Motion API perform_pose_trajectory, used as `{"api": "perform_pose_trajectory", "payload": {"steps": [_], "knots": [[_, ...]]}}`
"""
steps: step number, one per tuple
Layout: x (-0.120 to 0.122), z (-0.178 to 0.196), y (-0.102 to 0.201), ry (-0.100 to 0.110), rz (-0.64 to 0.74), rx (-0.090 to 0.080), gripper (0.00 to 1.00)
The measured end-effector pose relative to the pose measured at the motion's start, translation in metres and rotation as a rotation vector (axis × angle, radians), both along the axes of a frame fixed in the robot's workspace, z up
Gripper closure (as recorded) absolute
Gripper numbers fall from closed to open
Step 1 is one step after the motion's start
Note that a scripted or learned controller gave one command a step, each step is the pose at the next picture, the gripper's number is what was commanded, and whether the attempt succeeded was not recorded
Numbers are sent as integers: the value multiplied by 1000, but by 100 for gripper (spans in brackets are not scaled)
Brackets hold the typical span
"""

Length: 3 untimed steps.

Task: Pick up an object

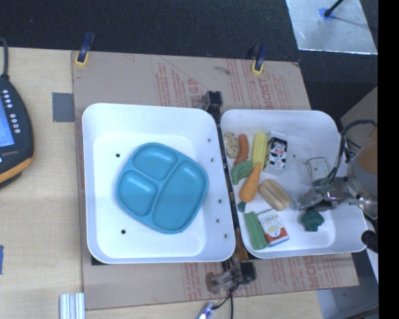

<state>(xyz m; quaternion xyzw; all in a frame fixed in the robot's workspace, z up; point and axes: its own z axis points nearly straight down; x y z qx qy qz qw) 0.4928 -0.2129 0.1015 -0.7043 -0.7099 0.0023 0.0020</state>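
L bin (100,178) holds blue tray (162,187); R bin (319,121) toy food; gripper (317,199) fingers unclear.

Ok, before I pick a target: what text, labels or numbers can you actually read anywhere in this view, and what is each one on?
Nothing reads as whole words.
Cardboard sheet: faint red mirrored printing, too blurred to quote.
Black-and-white carton: cow-patch pattern, any lettering too small.
Small orange-and-white box: printed picture, text too small.
Handheld pendant: lit screen and buttons, nothing legible.
Blue divided plate: no markings.
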Motion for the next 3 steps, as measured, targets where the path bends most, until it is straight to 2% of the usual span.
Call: {"api": "perform_pose_trajectory", "payload": {"steps": [1,2,3], "knots": [[48,64,95,-3,-1,1,100],[68,160,170,-4,-3,2,100],[31,120,224,-1,-2,0,100]]}}
